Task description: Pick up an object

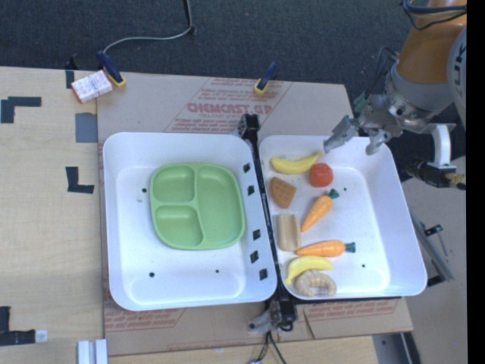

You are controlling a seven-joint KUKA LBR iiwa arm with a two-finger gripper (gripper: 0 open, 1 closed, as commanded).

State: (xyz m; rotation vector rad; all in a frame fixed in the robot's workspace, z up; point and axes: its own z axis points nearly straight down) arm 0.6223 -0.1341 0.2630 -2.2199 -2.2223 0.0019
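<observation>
While the end effector (354, 136) hangs over the right bin's (394, 226) far edge, fingers spread and gripping nothing, the tomato (321, 174) lies just below it near the far corner, touching a banana (294, 163). It looks like a light, hard plastic toy: smooth and round, so likely to roll or squirt out of a pinch. Closing across its widest middle seems safest. The carrot (317, 211) beside it offers a narrower, steadier body to clamp.

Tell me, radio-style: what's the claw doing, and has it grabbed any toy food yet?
Claw open, holding nothing, above right bin's far edge. Tomato and banana nearest, untouched. Nothing in the way.
</observation>
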